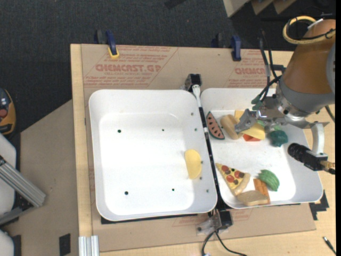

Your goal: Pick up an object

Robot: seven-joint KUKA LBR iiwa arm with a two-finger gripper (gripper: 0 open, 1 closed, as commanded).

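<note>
The arm's gripper point(254, 120) hangs low over the right bin point(303, 192), above a yellow cheese wedge point(257, 133) and a red piece point(250, 138); its finger state cannot be told. Nearby lie a watermelon slice point(214, 126), teal item point(277, 138) and pizza slice point(233, 176). A yellow banana-like toy point(193, 164) rests in the left bin point(106, 143).
</note>
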